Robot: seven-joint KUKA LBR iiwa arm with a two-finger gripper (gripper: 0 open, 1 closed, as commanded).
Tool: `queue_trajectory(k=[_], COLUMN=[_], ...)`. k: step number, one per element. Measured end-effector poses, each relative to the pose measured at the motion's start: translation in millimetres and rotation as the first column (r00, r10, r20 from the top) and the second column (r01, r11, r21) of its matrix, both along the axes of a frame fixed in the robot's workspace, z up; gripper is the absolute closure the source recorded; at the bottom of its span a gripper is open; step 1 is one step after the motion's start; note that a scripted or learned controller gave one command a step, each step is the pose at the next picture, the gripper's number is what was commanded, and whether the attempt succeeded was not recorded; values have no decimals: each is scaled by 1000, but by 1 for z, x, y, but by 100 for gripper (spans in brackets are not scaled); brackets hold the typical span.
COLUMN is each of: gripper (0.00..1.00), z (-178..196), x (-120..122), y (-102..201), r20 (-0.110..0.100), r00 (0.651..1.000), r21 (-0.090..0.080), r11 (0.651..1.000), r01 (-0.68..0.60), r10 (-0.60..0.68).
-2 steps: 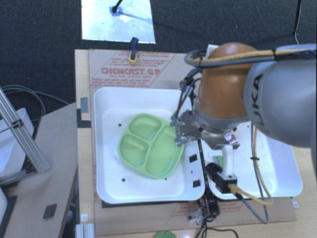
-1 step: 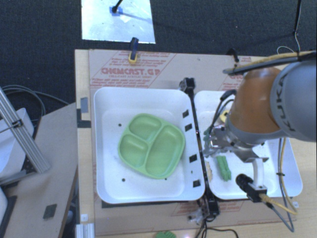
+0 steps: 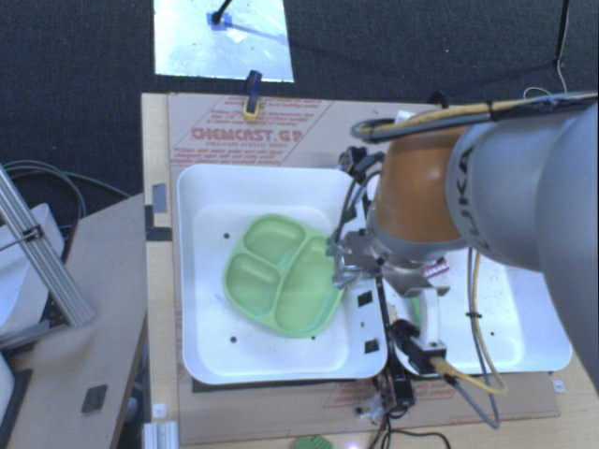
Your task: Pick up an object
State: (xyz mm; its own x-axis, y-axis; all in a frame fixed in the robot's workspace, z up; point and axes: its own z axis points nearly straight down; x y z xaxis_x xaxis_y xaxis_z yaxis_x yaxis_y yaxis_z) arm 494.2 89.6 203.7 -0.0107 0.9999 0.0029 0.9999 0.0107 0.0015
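green divided plate in left bin, arm overhead

Red print "CHEMCAST GP" on brown sheet behind left bin; smaller lines beneath illegible; letters "KUKA" on grey arm, running vertically

The grey arm comes in from the right, its orange band above the wrist. The gripper points down and to the left, low.
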Motion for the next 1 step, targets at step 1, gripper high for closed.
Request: queue_trajectory(k=[1], gripper=[100], z=[15], x=[-6], y=[-62], r20=[2], r00=[1000], r21=[-5], r11=[1000], r01=[15], r10=[-15])
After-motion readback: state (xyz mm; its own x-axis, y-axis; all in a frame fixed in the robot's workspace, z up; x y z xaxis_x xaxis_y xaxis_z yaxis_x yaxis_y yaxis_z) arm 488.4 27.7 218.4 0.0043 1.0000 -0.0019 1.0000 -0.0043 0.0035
